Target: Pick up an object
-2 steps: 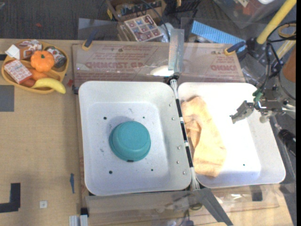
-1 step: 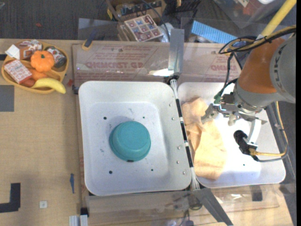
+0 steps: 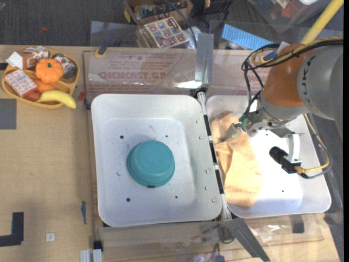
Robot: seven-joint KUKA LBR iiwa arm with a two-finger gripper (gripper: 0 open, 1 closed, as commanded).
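Pincer (image 3: 235,131) low in right bin (image 3: 311,198), tips on upper part of yellow cloth (image 3: 240,165), grip state cannot be told, cloth crumpled along bin's left wall, long axis far-to-near, teal bowl (image 3: 151,163) upside down in left bin (image 3: 109,119).

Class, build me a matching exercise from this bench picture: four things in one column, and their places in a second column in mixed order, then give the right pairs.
Things:
1. teal bowl
2. yellow cloth
3. banana
4. tool

Places:
A. in the right bin, along its left side
B. over the upper part of the cloth
C. in the middle of the left bin
D. at the front of the fruit dish, on the bench beyond the left bin

Pairs: 1-C, 2-A, 3-D, 4-B
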